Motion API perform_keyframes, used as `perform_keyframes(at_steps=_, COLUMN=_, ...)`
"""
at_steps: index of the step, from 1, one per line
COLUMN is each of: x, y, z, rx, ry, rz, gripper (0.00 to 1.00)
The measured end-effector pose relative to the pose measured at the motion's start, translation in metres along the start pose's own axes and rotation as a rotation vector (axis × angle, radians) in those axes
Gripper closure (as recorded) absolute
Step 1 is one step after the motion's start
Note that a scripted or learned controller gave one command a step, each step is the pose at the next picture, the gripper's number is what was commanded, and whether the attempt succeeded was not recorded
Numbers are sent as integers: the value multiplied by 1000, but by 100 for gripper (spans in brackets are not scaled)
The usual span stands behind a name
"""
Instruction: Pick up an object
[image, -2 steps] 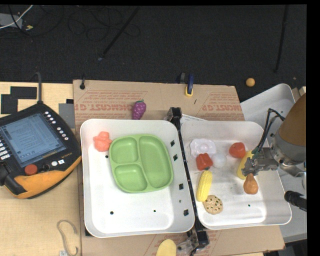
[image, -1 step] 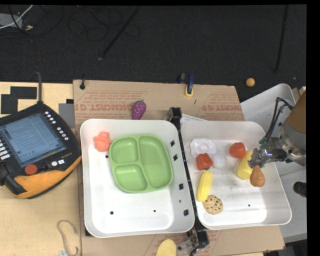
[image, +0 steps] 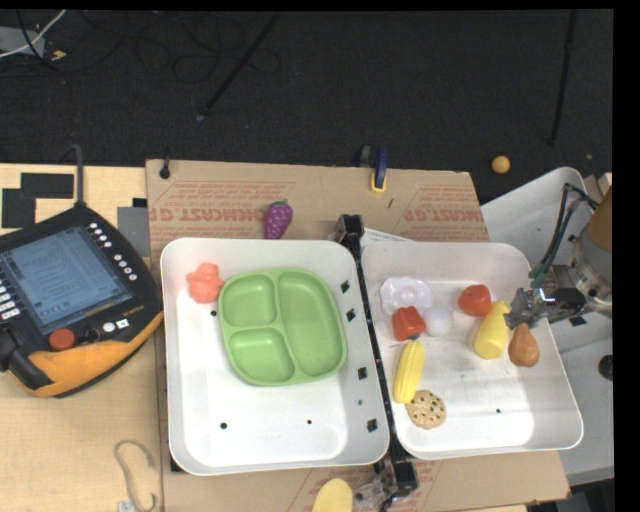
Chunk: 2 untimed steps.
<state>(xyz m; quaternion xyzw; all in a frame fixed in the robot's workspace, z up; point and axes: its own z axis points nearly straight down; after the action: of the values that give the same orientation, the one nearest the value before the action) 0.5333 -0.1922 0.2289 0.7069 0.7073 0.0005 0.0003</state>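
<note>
Two shallow white bins sit side by side on the table (image: 80, 440), on a sheet of brown cardboard (image: 220, 200). In the left bin (image: 260, 440) lies a green divided plate (image: 280, 327), with a pink toy (image: 203, 283) just beside its upper-left corner. The right bin (image: 490, 425) holds most of the objects: a clear crumpled plastic piece (image: 405, 294), a red block (image: 408, 323) touching its lower edge, a red tomato-like toy (image: 475, 299), a yellow banana-like toy (image: 491, 333), a corn cob (image: 409, 370), a cookie (image: 427, 409) just below the corn, and a brown pear-shaped toy (image: 523, 346) near the bin's right wall.

The end effector (image: 522, 310) reaches in from the right and hangs over the right side of the right bin, between the yellow toy and the brown pear-shaped toy, just above both (its tips are dark and small against the clutter, so I cannot tell how they are set or whether anything is between them).

Outside the bins, a purple grape toy (image: 278, 219) rests on the cardboard behind the left bin, a yellow toy (image: 333, 495) lies at the front edge, and a teach pendant (image: 70, 295) with an orange grip lies at the far left of the table.
</note>
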Motion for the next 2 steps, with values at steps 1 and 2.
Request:
perform_keyframes(at_steps=1, x=60, y=-11, z=7, rx=5, ry=3, rz=-2, gripper=100)
perform_keyframes(at_steps=2, x=117, y=-19, z=-5, rx=4, ry=3, rz=-4, gripper=100)
